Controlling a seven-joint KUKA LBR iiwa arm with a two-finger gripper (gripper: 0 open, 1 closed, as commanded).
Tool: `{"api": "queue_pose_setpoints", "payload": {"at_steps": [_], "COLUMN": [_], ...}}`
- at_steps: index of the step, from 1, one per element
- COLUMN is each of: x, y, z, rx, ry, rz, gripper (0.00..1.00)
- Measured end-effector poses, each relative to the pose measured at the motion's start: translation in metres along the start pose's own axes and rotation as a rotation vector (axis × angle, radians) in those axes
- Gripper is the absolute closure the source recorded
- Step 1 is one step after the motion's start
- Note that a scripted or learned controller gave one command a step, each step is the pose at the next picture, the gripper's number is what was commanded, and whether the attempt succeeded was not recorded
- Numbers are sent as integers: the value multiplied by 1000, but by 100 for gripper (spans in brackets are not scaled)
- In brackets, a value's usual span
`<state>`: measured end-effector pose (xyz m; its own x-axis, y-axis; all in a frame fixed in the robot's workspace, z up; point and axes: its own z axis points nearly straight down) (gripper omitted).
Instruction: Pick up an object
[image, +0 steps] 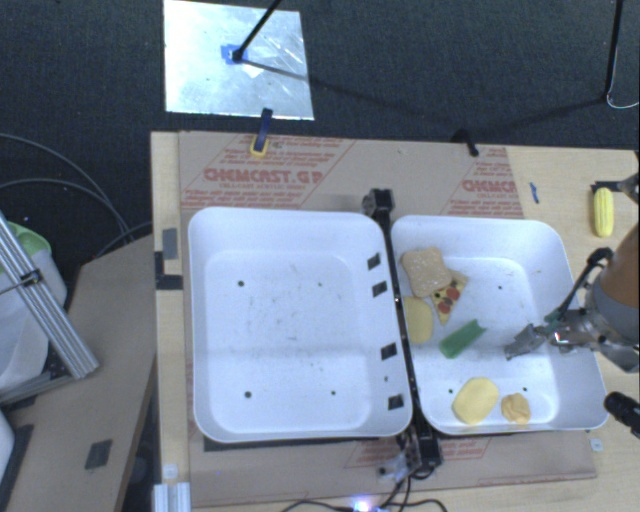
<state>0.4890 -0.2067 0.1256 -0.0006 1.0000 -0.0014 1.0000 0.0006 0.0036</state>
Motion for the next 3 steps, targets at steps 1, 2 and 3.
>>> {"api": "queue_pose_setpoints", "payload": {"at_steps": [1,2,3], "x": [-1,11,-1], "y": [55,65,-6], "z": [-205,49,42], "rx": [-19,6,8], "ry": [-7,2,2], "rz": [-7,-2,4], "gripper": [0,0,0]}}
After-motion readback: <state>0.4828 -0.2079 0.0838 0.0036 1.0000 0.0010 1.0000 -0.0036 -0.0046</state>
